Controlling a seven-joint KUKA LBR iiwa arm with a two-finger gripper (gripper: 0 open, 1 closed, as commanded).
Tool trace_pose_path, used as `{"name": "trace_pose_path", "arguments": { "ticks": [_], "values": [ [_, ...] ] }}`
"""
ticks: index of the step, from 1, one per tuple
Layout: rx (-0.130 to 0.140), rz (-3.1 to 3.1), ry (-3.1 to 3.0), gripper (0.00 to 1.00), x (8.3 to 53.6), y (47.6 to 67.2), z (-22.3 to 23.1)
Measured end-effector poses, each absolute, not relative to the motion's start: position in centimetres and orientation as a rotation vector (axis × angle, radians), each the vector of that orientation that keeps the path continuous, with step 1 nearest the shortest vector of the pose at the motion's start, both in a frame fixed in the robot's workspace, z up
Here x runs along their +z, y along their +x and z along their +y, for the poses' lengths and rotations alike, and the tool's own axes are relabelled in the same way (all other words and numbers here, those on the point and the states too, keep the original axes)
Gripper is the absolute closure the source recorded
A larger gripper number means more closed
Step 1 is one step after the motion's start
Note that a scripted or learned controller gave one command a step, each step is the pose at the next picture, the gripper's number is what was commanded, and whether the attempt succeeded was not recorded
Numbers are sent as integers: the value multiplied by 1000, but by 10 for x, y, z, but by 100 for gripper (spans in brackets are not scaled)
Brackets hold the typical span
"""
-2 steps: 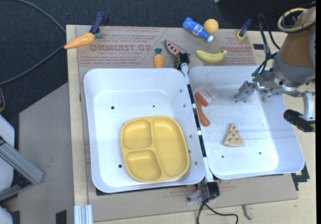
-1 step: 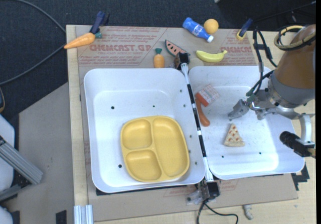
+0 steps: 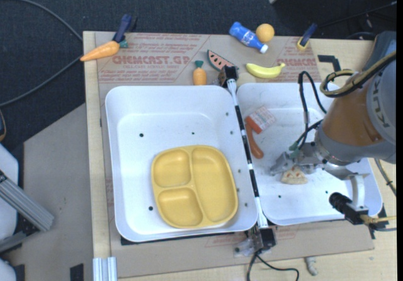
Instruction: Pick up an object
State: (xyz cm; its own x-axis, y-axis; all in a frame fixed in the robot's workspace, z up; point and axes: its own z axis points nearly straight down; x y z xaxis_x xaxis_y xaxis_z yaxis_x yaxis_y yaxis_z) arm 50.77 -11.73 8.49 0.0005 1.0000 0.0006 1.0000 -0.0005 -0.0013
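Two white bins sit side by side on the bench. The left bin (image 3: 126, 116) holds a yellow divided plate (image 3: 194, 186). The arm (image 3: 356, 125) reaches into the right bin (image 3: 302, 210), its gripper (image 3: 288, 163) low over the floor — whether the fingers are open or shut I cannot tell. A tan, cracker-like piece (image 3: 293, 177) lies just under the gripper, an orange-red stick (image 3: 253, 135) near the bin's left wall. Behind the bins lie a banana (image 3: 265, 70) and a carrot (image 3: 99, 52).

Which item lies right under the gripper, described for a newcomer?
Start at the right white bin. At its middle, just below the gripper, lies a small tan lumpy piece. Unlike the long orange-red stick by the bin's left wall, it is short, pale and rounded.
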Motion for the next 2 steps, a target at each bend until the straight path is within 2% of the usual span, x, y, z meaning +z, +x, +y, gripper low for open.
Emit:
{"name": "trace_pose_path", "arguments": {
  "ticks": [1, 2],
  "values": [
    [0, -2221, -2222, 100, 95, 508, -117],
    [-1, -2222, -2220, 100, 204, 515, -17]
  ]
}}
